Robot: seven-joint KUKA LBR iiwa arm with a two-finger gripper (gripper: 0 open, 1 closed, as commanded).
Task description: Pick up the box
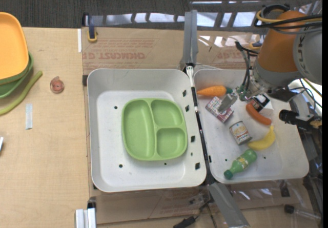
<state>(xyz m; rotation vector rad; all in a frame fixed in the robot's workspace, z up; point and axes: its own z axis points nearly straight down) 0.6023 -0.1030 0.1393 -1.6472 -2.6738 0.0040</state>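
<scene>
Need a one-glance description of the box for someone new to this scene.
Look in the right white bin, not the left one holding the green divided plate. Near its upper left, just below the carrot, lies the box, with the gripper at its top edge. It is the one flat, square-cornered item, grey and pink; its neighbours are rounded.

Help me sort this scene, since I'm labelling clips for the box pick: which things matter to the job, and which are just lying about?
Belong to the job:
box in the right bin
gripper, right at the box

Just lying about:
carrot
can
banana
green bottle
green divided plate in the left bin
</scene>
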